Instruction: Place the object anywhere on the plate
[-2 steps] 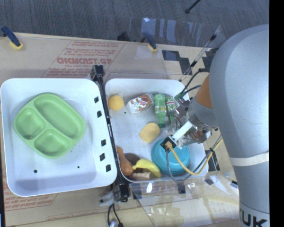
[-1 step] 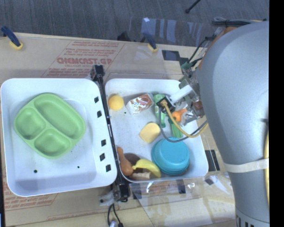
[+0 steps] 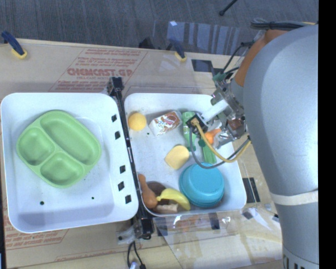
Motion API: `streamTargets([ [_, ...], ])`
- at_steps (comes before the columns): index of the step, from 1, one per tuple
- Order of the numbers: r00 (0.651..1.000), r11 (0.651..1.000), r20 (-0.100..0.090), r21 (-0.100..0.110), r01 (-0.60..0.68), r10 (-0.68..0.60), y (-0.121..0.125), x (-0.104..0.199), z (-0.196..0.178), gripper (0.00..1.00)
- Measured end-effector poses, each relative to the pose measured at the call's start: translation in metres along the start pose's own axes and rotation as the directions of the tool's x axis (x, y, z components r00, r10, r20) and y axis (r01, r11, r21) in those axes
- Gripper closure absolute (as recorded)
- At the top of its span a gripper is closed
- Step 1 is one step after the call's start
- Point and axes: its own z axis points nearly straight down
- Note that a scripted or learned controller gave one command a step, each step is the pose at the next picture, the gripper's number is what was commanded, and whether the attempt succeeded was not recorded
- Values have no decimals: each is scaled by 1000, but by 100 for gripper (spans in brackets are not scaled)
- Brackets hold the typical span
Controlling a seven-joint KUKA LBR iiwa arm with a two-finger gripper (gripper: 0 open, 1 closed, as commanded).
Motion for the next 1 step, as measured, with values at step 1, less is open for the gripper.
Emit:
streamTargets([
  [1,1000,1000,8,11,22,-22,-3,1,-8,100],
])
